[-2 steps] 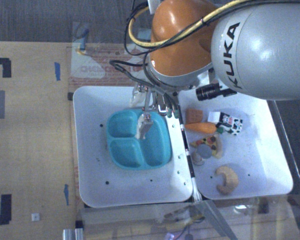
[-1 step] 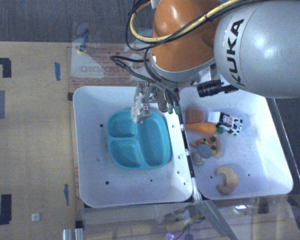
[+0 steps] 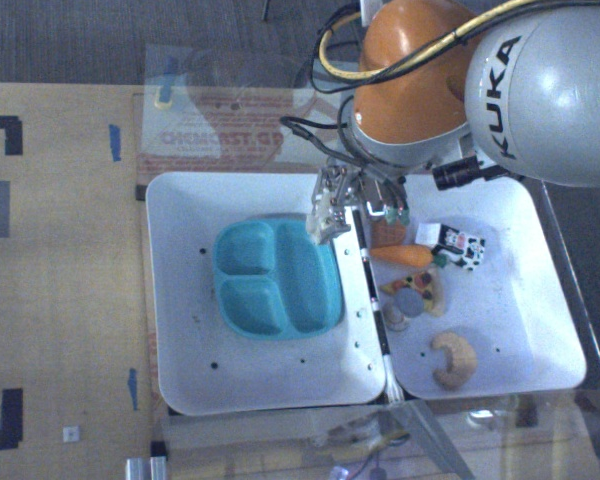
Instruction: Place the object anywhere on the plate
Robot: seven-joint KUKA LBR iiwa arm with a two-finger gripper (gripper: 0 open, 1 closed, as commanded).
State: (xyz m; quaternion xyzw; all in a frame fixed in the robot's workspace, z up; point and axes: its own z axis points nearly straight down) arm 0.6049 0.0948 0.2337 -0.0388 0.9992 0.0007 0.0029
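Locate the arm (image 3: 540,78) entering from the upper right, grey link foremost, orange band over the bins' far edge, wrist pointing down and to the left. Note yellow and black cables looped over the band.

Find the left bin (image 3: 180,348) and the right bin (image 3: 540,318) side by side, touching along a shared rim. See the plate (image 3: 277,280), teal with three compartments, lying flat near the middle of the left bin.

Find the gripper (image 3: 330,208) over the shared rim, at the plate's far right corner. Treat its opening as unreadable: cannot tell from this angle. Cannot confirm anything held.

Look for the loose objects in the right bin, apart from the plate: a carrot (image 3: 402,255) just right of the rim below the gripper, a roll (image 3: 454,358) near the front, a black-and-white toy (image 3: 461,247) beside the carrot's tip, and a small pile (image 3: 412,295) just below the carrot.
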